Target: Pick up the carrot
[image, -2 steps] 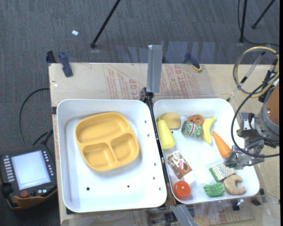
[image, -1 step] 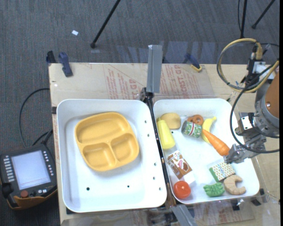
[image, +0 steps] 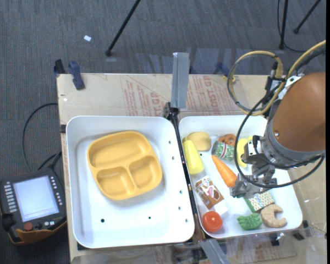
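The orange carrot (image: 224,171) lies slantwise in the middle of the right white bin (image: 295,198), its thin end pointing up and left. My gripper (image: 243,188) hangs just to the right of the carrot's thick end and a little nearer the camera, close above the bin floor. The grey wrist and the orange band (image: 300,114) of the arm rise above it and hide part of the bin's right side. Nothing visibly sits in the gripper.
Around the carrot lie a yellow corn cob (image: 192,157), a pale potato (image: 199,141), a small box (image: 210,193), a red tomato (image: 212,220), a green piece (image: 249,221), a croissant (image: 275,216) and a patterned packet (image: 259,201). The left bin (image: 82,213) holds a yellow divided tray (image: 125,164).
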You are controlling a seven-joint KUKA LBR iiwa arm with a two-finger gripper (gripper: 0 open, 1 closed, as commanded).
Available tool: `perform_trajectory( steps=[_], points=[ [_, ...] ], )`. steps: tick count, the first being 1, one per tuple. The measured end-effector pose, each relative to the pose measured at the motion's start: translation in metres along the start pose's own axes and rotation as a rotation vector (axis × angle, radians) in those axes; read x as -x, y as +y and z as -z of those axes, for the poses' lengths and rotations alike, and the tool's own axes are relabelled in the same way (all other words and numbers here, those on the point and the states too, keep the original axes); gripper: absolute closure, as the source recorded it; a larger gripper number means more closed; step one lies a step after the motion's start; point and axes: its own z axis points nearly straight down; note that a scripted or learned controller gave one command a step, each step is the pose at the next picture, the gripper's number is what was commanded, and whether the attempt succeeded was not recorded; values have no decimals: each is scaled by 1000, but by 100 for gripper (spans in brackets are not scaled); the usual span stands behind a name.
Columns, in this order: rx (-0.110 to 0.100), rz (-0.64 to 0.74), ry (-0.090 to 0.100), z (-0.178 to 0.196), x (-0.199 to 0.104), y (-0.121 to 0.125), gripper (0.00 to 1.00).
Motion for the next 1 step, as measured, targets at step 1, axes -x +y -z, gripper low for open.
perform_trajectory(
  steps=[1],
  points=[
    [-1, -146, 1, -1, 35, 7, 100]
  ],
)
